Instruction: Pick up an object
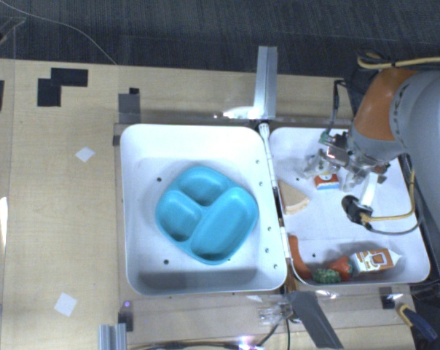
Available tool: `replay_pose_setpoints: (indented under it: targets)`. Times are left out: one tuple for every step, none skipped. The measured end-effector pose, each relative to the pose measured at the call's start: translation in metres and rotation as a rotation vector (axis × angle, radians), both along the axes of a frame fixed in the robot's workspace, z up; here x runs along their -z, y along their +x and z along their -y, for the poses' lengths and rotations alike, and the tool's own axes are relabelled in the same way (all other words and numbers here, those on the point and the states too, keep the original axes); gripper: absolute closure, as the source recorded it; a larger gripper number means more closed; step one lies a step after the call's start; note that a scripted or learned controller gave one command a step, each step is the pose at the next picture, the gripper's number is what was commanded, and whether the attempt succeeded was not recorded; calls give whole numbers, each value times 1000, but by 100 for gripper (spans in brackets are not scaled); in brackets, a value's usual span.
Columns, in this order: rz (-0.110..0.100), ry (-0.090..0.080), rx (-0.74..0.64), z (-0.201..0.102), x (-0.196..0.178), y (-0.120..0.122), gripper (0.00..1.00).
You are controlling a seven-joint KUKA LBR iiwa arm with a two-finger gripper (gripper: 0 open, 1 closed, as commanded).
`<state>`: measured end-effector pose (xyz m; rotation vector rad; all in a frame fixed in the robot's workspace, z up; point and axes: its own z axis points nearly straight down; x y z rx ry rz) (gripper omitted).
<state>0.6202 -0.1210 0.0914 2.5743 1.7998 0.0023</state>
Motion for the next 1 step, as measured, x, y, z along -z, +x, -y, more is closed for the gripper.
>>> replay_pose_setpoints:
  targets:
    - [3,1,-3,-1,-11,2,100]
